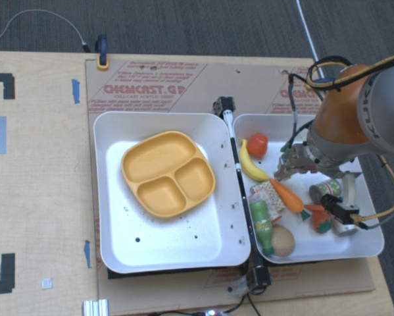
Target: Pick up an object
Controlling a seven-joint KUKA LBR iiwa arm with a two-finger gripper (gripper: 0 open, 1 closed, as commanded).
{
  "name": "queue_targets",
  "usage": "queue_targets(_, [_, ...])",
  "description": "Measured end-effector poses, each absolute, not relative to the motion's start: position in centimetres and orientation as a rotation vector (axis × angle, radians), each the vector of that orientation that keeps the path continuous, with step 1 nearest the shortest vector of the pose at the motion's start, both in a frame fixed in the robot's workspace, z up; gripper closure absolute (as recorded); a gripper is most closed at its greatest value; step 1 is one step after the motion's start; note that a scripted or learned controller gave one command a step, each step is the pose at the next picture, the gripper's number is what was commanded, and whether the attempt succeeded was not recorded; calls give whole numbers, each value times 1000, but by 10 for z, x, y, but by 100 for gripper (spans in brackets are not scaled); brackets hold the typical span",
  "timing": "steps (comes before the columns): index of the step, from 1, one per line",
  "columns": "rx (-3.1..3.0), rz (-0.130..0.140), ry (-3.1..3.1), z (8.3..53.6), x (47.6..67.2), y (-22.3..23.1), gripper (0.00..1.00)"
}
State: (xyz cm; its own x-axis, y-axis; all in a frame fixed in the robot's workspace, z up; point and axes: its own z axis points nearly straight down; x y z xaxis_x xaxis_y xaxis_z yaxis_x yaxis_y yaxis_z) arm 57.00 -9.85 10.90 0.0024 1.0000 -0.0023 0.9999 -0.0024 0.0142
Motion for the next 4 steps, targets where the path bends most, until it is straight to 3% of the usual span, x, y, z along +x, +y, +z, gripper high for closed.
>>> queue_targets(1, [2223,0,2220,194,491,-111,100])
queue_targets(2, [2223,0,2222,194,490,-111,0])
queue_targets(3, [2218,7,2215,98,511,-127,0])
queue_targets(4, [2218,9,2213,108,512,-126,100])
